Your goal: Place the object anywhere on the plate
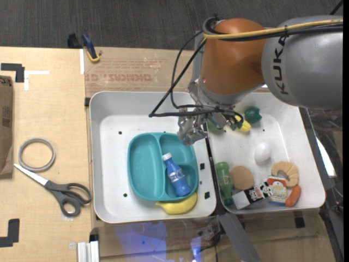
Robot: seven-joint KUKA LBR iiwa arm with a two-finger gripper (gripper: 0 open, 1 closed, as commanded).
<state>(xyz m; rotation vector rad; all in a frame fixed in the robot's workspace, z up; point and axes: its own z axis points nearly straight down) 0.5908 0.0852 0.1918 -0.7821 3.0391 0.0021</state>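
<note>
Camera view looks down on my gripper [191,132] hanging over the far right corner of the teal divided plate [144,165], which sits in the left white bin [106,162]. My fingers are too small and blurred against the plate rim for me to say how far apart they stand, and I cannot make out anything between them. A blue bottle [176,174] lies inside the plate's right compartment, tilted, cap toward the far side. A yellow banana [179,204] pokes out from under the plate's near edge. To the right of the plate, across the bin wall, the right bin [305,141] holds a green bottle [223,177], a brown round thing [242,176], a white egg-like thing [263,152], a doughnut [286,171] and a carrot [293,196]. Well left of the plate, on the bench, lie scissors [57,190] and a roll of tape [36,154].
</note>
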